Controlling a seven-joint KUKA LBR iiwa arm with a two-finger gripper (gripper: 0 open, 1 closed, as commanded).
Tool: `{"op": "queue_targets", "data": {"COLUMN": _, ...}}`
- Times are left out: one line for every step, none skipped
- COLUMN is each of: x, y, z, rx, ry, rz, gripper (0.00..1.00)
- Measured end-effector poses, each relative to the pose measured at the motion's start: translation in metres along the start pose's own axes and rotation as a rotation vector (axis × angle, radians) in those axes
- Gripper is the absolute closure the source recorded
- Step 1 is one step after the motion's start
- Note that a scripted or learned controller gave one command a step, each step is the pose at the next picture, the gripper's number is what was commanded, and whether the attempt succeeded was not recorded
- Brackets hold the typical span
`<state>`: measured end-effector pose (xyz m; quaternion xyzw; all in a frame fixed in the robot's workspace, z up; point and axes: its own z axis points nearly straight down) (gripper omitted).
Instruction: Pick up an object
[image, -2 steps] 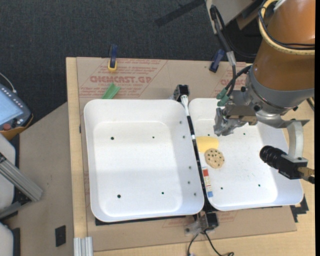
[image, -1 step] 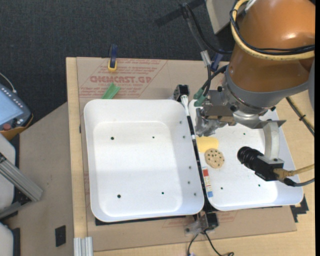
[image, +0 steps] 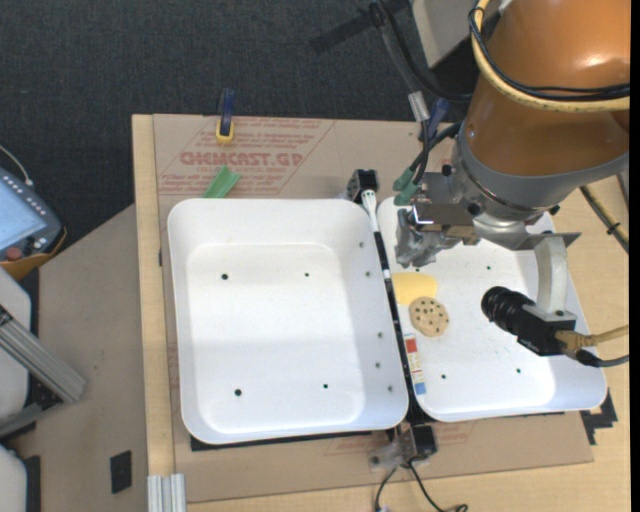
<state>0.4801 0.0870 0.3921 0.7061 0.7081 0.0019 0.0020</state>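
My gripper (image: 413, 252) hangs low over the far left part of the right bin (image: 480, 400), under the big orange-banded wrist. Just below it a yellow flat piece (image: 412, 288) lies on the bin floor, and next to that sits a tan round cookie with dark dots (image: 430, 317). A thin strip with red and blue marks (image: 414, 364) lies along the bin's left wall. The gripper's tips stand right above the yellow piece; whether they touch it is hidden.
The left bin (image: 200, 300) stands beside the right one, sharing a black-edged divider (image: 385, 290). A black cylindrical part on a white bracket (image: 520, 315) juts over the right bin. A green clip (image: 221, 182) and a blue-yellow clamp (image: 226, 120) lie on the cardboard behind.
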Motion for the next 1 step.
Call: {"op": "queue_targets", "data": {"x": 0.0076, "y": -0.0011, "z": 0.014, "rx": 0.01, "ry": 0.0, "rz": 0.001, "gripper": 1.0}}
